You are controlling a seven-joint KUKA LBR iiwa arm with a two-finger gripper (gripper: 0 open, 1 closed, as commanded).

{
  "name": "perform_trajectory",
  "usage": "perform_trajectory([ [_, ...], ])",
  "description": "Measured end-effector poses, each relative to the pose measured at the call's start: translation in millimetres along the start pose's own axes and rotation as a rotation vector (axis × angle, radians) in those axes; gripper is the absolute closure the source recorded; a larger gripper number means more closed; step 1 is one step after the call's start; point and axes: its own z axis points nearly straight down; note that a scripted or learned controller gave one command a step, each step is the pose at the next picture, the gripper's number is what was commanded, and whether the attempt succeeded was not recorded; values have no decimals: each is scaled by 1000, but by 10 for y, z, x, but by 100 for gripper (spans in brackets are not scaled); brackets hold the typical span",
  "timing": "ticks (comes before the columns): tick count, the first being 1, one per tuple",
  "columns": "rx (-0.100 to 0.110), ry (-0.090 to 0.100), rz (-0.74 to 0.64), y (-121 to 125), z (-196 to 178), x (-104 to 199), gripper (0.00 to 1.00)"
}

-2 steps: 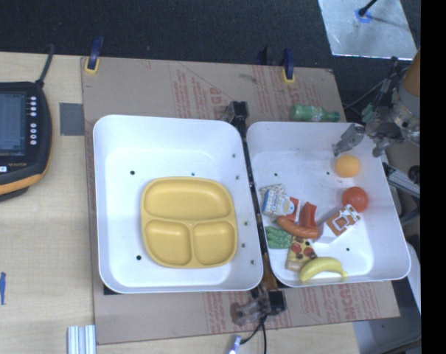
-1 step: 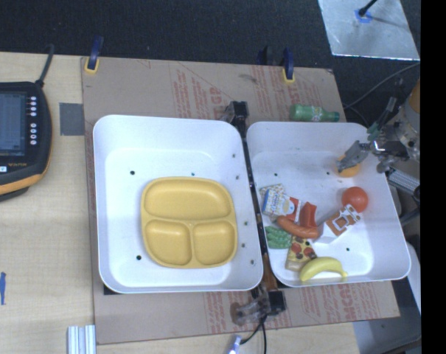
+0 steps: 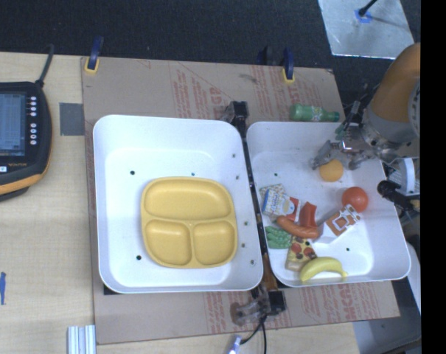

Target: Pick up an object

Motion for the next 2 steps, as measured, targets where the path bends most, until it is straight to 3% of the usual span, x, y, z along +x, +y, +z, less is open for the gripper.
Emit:
perform_trajectory([
  [1,-3,-1,-3,11,-120,-7,100],
  [2,-4,1,-1,141,-631,907,100],
])
